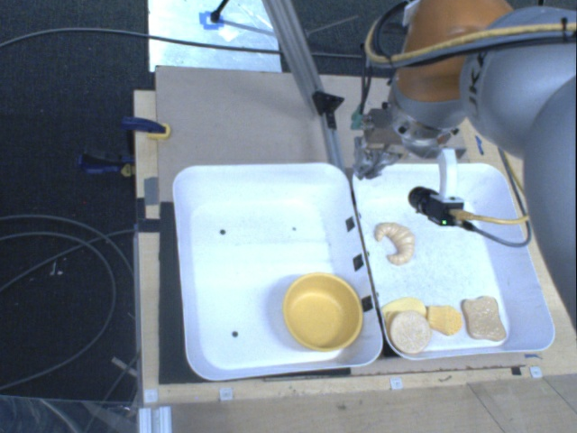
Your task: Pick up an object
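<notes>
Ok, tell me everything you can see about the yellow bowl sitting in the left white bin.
The round yellow bowl looks like smooth matte plastic, one even colour with a slightly thicker rim. It sits upright, mouth up, with nothing visible inside. It rests on the floor of the left shallow white bin, in the near right corner, close to the wall shared with the right bin. No other item touches it, and the two-finger gripper is well away, up near the far end of that dividing wall.

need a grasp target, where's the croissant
The croissant lies in the right bin, near the divider, below the claw and above the round biscuits.
</notes>
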Action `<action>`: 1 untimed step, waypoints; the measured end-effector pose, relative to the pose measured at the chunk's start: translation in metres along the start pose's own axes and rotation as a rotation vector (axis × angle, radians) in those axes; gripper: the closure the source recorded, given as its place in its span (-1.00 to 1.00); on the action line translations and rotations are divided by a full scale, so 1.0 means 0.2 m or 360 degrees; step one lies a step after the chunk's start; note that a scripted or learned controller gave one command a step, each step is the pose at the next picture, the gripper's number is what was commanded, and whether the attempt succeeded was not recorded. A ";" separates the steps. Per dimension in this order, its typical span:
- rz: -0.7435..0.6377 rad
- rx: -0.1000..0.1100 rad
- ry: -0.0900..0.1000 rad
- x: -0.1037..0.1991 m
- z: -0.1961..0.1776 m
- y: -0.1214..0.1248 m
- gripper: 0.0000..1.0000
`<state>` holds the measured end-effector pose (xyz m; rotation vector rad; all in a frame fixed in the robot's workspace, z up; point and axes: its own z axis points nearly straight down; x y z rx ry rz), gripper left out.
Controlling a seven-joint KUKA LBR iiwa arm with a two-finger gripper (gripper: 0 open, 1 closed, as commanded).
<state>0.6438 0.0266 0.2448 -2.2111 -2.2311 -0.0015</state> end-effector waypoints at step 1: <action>-0.0003 0.0001 0.0001 0.30 0.00 -0.05 1.00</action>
